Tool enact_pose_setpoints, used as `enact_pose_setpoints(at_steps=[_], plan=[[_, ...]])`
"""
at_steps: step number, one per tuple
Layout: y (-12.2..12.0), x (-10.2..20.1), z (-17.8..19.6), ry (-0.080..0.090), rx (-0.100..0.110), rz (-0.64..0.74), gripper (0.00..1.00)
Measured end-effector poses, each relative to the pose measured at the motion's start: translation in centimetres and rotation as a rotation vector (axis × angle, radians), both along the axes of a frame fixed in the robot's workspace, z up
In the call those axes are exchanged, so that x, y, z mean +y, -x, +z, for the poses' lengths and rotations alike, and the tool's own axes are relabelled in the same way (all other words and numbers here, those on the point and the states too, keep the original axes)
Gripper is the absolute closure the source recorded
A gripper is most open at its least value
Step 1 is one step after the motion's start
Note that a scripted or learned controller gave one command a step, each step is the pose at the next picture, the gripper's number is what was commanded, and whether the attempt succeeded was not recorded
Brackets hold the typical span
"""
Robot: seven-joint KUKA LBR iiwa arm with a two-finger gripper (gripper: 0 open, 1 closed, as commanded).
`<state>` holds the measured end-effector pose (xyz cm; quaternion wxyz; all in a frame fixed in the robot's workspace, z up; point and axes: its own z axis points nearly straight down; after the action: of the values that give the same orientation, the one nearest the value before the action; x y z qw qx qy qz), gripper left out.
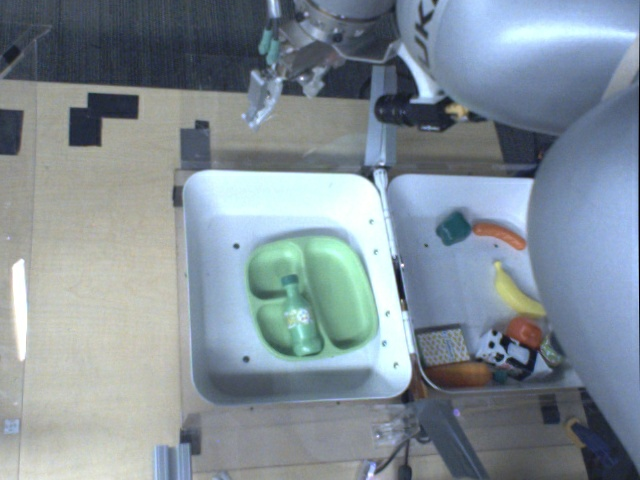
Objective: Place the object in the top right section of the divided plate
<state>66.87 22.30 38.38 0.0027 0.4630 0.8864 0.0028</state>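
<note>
A green divided plate [345, 293] lies in the left bin [215, 268]. A small green bottle [297, 320] lies in the plate's lower left section, its neck pointing up across the divider toward the upper left section. My gripper [285, 90] hangs high above the bench beyond the left bin's far edge, well away from the plate. Its fingers [260, 100] stand open with nothing between them.
The right bin [420, 268] holds a teal block [453, 228], an orange carrot-like piece [498, 234], a banana [516, 294], a waffle-patterned square [442, 345], a black-and-white toy [500, 349] and a brown roll [460, 373]. The arm covers that bin's right side.
</note>
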Motion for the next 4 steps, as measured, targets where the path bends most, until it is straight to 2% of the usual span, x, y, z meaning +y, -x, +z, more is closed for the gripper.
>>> enact_pose_setpoints(at_steps=[1,4], plan=[[0.03,0.00,5.06,-0.001,-0.001,-0.028,0.00],[0.05,0.63,5.37,0.000,0.000,0.017,0.00]])
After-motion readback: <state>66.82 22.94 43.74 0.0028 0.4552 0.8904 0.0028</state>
